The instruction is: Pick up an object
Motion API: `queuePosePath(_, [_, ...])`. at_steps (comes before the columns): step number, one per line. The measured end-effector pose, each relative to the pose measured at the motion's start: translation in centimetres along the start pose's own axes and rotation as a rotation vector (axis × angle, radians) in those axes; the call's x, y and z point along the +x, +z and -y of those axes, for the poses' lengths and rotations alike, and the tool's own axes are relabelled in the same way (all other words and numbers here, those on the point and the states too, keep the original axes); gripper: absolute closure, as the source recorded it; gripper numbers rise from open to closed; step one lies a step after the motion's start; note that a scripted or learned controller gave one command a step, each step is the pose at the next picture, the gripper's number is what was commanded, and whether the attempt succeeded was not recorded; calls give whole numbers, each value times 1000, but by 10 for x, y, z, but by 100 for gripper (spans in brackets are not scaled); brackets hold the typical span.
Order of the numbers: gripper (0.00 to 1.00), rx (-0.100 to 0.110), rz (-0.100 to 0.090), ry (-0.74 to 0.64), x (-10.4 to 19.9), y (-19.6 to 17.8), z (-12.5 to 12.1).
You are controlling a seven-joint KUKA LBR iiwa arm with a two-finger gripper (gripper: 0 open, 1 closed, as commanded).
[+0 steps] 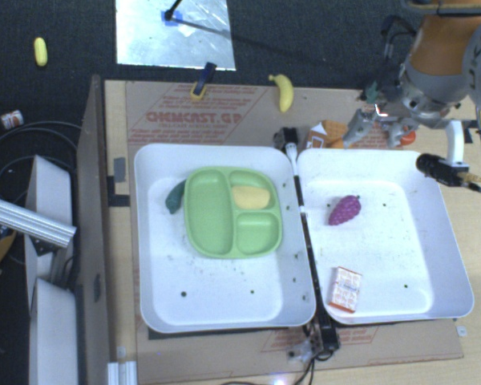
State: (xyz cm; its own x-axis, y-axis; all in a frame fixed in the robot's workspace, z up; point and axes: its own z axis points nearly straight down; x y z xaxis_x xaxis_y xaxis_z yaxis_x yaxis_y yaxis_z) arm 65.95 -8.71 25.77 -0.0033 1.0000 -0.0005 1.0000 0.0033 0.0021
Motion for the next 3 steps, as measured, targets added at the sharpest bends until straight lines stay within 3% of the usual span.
queuePosePath(1, [0,13,-2,7,-21,90,83])
queuePosePath(2, [0,3,-1,0,-13,178,67])
queuePosePath(3, [0,-2,0,-1,-19,172,49])
